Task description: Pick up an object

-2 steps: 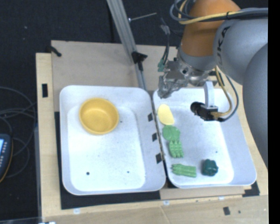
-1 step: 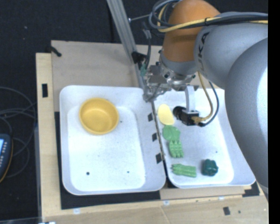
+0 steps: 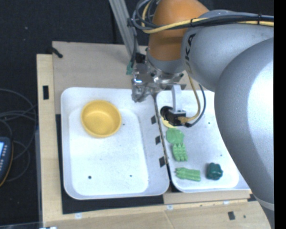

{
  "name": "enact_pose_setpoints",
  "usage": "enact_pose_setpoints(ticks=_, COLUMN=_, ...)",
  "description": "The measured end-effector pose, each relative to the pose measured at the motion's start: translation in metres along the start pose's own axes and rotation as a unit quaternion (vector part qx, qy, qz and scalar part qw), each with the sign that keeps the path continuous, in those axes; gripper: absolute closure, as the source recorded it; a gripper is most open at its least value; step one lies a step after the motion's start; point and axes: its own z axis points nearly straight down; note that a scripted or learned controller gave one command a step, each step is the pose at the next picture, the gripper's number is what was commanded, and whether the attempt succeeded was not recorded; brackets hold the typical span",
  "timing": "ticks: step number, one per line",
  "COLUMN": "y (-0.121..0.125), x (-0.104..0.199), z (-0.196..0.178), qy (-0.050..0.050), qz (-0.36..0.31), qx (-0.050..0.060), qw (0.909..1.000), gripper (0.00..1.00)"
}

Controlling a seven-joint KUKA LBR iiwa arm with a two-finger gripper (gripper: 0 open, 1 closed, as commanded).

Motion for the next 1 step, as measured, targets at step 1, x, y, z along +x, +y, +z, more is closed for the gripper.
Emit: enact_pose_setpoints(ticks=1, y=0.0001, x=-0.0024, z=0.0001, qy=0.000, qz=0.002, qx=0.000, qw=1.0000, gripper=0.00)
